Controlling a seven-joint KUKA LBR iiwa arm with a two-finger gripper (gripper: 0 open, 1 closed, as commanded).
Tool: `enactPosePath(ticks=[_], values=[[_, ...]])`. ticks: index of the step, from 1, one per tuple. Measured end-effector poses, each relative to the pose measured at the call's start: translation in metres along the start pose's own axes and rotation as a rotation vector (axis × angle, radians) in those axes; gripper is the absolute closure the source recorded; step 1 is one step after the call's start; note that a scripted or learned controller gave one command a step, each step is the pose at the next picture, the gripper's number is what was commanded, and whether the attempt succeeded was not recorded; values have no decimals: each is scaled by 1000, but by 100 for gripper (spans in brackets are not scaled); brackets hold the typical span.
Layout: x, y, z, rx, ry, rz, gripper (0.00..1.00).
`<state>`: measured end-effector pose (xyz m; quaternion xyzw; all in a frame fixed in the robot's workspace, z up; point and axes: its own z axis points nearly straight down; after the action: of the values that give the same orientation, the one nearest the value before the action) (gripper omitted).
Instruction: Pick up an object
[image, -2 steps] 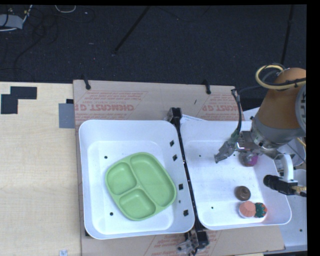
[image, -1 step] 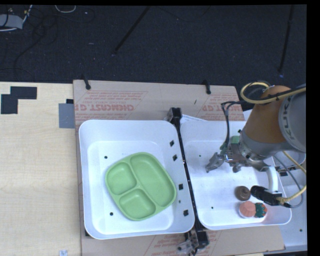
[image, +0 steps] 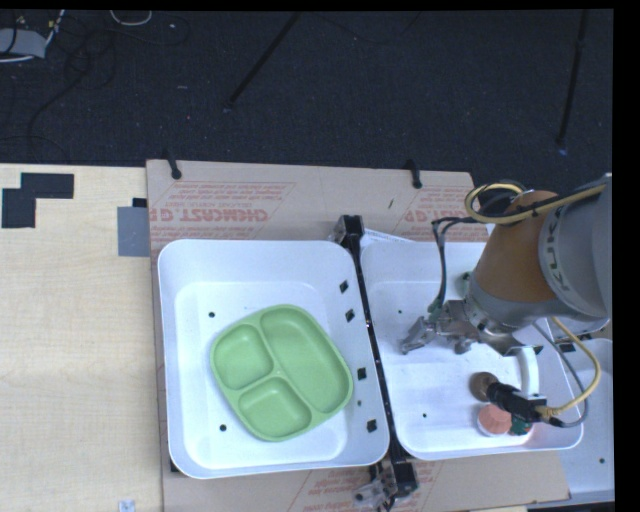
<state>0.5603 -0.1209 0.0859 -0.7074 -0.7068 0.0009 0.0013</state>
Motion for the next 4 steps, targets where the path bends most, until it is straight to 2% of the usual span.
enactPosePath(ticks=[1, 2, 3, 4], values=[[-1, 0, -12, -1, 0, 5, 100], [-6, 0, -55, -3, -1, 7, 100], [-16, 0, -114, -6, -2, 8, 100], [-12, 8, -173, -7, -1, -2, 100]])
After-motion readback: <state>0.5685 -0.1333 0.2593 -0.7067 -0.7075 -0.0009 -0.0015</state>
